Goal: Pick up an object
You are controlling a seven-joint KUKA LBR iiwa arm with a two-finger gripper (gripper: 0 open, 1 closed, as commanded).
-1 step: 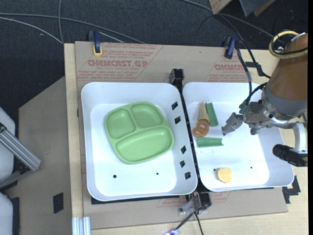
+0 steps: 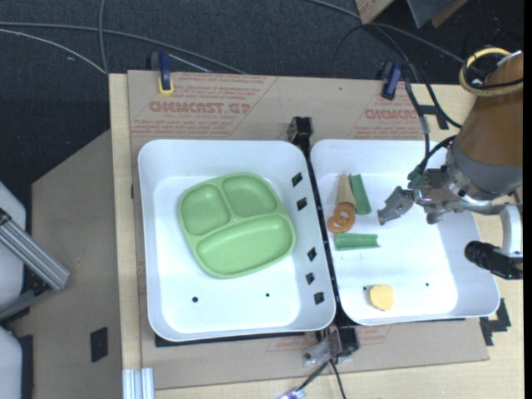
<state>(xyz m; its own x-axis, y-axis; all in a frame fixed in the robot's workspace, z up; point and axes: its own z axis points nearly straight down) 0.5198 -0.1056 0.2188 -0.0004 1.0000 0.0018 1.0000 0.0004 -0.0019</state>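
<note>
Tool (image 2: 397, 207) hovers near green sticks (image 2: 357, 240), ring (image 2: 340, 220).

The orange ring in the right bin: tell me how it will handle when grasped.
The orange ring looks small and thin, so probably light. It lies flat, so it seems unlikely to roll. It touches the tan stick, which may shift with it.

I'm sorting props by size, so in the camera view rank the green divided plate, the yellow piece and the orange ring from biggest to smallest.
1. green divided plate, by far the largest.
2. yellow piece and orange ring: look about alike, so no ranking between them.
</note>
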